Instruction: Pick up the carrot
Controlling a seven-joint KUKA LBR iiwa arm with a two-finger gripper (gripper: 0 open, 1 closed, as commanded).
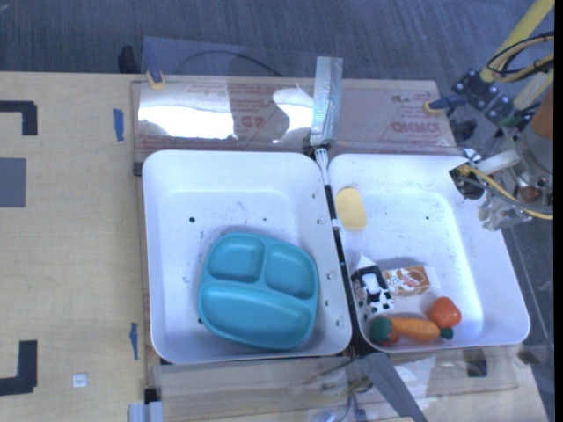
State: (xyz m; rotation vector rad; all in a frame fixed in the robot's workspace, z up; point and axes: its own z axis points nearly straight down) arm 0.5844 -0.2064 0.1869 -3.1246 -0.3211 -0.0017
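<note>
The camera view shows the orange toy carrot with a green top (409, 328) lying at the near edge of the right white bin (493, 262), just beside a small red-orange toy vegetable (444, 311) and a black-and-white toy cow (374, 290). The gripper (497, 192) hangs over that bin's right rim, well apart from the carrot; its state cannot be told. A teal compartment plate (259, 290) sits in the left white bin (176, 192).
</note>
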